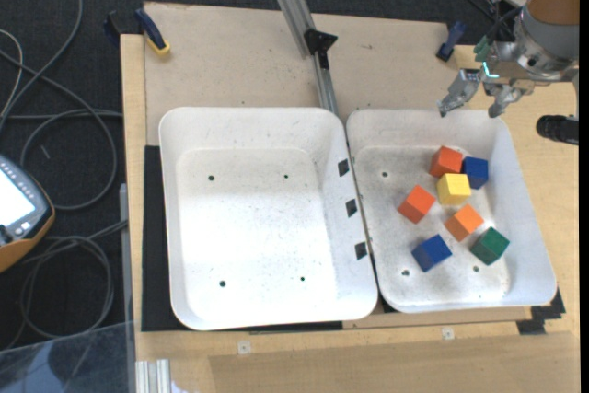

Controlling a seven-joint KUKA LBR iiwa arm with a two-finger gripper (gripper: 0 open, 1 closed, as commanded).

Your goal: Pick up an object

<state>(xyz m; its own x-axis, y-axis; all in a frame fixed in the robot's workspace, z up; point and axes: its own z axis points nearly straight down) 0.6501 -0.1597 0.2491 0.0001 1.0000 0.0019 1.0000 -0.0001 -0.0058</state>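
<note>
Over the right bin's [520, 198] far rim: my jaws [476, 98] spread wide, nothing held, staged high so the block cluster [454, 189] stays clear for descent.

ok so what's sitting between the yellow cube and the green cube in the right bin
In the camera view, an orange cube lies between the yellow cube and the green cube, on the right bin floor.

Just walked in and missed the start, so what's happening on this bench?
A robot arm reaches in from the right, its gripper hanging open above the far edge of the right bin, with nothing between its jaws. Seven blocks lie in that bin, among them an orange block, a yellow block and a green block. None has been picked up yet.
</note>
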